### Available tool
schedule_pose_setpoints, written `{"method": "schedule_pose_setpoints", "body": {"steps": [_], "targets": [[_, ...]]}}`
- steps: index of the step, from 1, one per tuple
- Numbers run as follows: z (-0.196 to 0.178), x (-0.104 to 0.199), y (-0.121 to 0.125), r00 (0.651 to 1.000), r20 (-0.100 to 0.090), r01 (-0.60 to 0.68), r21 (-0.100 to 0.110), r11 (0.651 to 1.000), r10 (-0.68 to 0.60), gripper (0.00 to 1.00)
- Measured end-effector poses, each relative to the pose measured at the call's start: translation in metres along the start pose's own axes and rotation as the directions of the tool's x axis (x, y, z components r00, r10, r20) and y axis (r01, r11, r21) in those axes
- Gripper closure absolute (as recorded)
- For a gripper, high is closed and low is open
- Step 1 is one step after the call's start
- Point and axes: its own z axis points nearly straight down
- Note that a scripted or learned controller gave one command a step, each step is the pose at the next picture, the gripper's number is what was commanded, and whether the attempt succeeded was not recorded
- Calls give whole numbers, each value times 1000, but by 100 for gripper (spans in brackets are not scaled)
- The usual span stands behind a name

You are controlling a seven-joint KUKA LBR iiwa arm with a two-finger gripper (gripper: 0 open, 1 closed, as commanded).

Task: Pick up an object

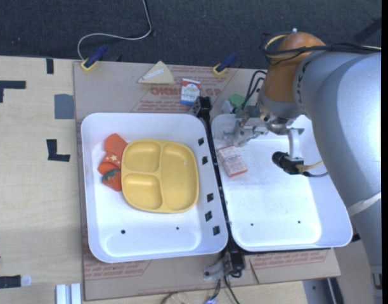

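My gripper (240, 132) hangs low over the far left corner of the right bin (289, 227), below the orange band of the arm (289, 62). A small pinkish packet (232, 161) lies flat on the bin floor just in front of the gripper, close to the bin's left wall. A green object (234, 102) peeks out at the bin's far rim behind the gripper. In the left bin (149, 239) a yellow divided plate (161, 174) lies flat, with an orange and red toy (111, 160) beside it on the left.
On the cardboard beyond the bins stand a small red, white and blue box (190, 92) and a tan wedge (157, 74). Blue and yellow clamps (92, 58) hold the cardboard's far edge. A black divider (212, 170) runs between the bins. The arm's grey body covers the right side.
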Motion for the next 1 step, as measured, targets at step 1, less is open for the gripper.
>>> {"method": "schedule_pose_setpoints", "body": {"steps": [1], "targets": [[3,-3,0,1000,1,0,2,1000,0,0]]}}
